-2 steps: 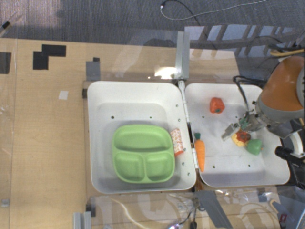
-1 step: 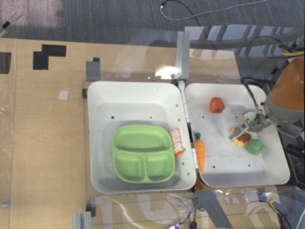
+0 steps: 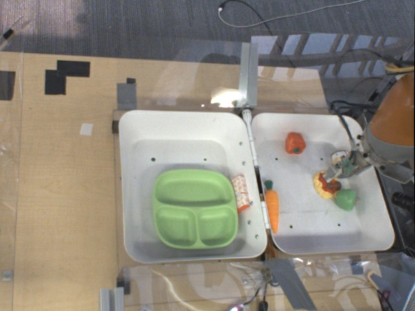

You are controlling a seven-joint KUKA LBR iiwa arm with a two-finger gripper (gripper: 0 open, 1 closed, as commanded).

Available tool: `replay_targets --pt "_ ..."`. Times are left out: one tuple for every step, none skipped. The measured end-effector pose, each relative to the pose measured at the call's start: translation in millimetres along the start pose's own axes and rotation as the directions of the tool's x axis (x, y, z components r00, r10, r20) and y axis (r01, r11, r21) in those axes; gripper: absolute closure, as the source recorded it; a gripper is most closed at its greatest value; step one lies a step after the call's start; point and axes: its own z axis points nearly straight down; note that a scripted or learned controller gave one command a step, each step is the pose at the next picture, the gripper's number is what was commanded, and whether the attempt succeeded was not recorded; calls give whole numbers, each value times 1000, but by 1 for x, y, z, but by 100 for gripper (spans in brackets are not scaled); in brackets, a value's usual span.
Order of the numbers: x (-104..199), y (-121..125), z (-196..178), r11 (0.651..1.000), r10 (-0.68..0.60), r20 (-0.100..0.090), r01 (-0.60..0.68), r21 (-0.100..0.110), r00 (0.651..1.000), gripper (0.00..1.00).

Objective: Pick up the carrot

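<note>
The carrot (image 3: 272, 208) is orange with a small green top and lies lengthwise along the left wall of the right bin (image 3: 363, 238). My gripper (image 3: 342, 168) hangs over the right side of that bin, well to the right of the carrot, just above a yellow and red toy food (image 3: 325, 185). A green piece (image 3: 345, 199) lies right below it.
A red pepper (image 3: 295, 142) sits in the upper middle of the right bin. The left bin (image 3: 139, 141) holds a green divided plate (image 3: 194, 207) and a small striped packet (image 3: 241, 192) near its right wall. A metal post (image 3: 249, 76) stands behind the bins.
</note>
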Motion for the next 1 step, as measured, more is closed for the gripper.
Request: replay_targets --pt "-1 3 -12 1000 0 4 0 -6 1000 100"
